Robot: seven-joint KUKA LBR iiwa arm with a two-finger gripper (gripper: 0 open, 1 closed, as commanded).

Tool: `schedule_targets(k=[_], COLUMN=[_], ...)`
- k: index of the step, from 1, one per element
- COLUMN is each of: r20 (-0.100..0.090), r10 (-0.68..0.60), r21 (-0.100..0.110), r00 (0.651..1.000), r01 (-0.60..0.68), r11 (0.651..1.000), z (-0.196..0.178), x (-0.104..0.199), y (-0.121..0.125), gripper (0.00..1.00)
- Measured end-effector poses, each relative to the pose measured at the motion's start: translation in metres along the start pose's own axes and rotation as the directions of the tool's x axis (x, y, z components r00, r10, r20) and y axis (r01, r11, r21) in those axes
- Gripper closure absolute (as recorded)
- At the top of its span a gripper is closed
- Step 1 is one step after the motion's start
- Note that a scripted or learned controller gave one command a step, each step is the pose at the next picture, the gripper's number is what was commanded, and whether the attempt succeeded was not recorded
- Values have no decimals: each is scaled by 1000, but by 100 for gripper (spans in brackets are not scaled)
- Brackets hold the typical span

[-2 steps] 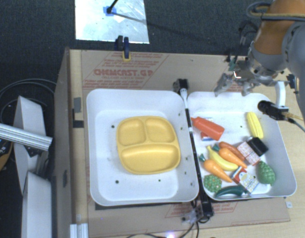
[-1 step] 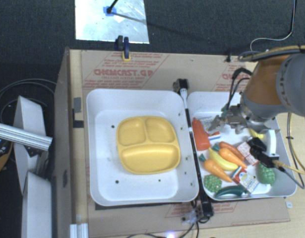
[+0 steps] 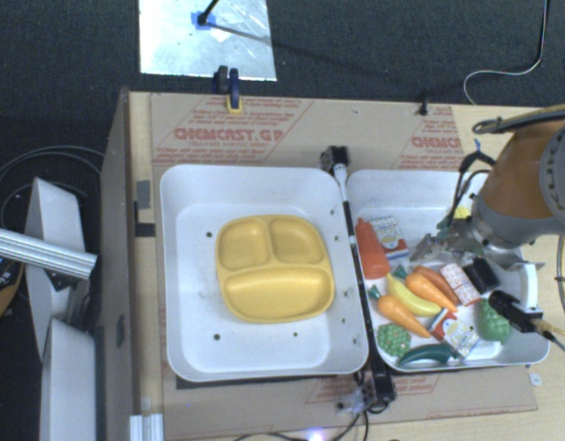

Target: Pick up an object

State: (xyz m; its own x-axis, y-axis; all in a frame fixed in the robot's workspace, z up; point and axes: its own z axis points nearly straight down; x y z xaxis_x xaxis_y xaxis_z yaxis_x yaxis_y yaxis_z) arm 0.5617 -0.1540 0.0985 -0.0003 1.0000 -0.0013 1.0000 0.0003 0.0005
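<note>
The right bin (image 3: 420, 191) holds a heap of toy food: a red-orange piece (image 3: 370, 250) by the left wall, a yellow banana (image 3: 416, 298), two orange carrots (image 3: 435, 288) (image 3: 401, 315), a green broccoli (image 3: 393, 339), a dark green pod (image 3: 429, 356) and a green lump (image 3: 492, 322). Small printed packets (image 3: 385, 230) (image 3: 460, 281) lie among them. My gripper (image 3: 437, 243) reaches in from the right and hangs low over the middle of this bin, just above the carrots and banana. Nothing shows between it and the heap.
A yellow divided plate (image 3: 273, 268) lies in the middle of the left bin (image 3: 186, 246). The divider between the bins carries a black clamp (image 3: 336, 159). Cables run along the right side, and the arm's orange band (image 3: 530, 168) stands over the right bin's far corner.
</note>
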Motion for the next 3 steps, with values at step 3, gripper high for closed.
schedule_targets(k=[3], r20=[-1], r10=[-1], r21=[0], r00=[1000], r01=[1], r11=[1000], z=[14], x=[23], y=[-36], gripper=[0])
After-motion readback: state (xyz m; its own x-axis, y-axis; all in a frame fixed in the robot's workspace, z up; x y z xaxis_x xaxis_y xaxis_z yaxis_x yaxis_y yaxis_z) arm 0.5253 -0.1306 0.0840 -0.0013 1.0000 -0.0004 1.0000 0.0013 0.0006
